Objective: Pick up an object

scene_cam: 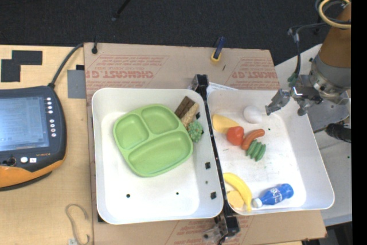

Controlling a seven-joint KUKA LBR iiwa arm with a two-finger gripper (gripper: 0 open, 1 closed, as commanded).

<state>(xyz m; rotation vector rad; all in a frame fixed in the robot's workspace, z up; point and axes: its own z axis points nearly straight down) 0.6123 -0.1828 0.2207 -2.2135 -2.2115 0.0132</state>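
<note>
toy food [246,140] in right white bin [312,181] on cardboard-covered bench [143,69]

Single fixed overhead camera, looking down at a slant on both white bins [109,203]; arm [335,54] enters from the right.

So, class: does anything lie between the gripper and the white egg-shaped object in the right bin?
Nothing visible does. The gripper hangs over the right white bin, just right of the white egg-shaped object, with bare bin floor between them. The red tomato and orange carrot lie below that line.
</note>
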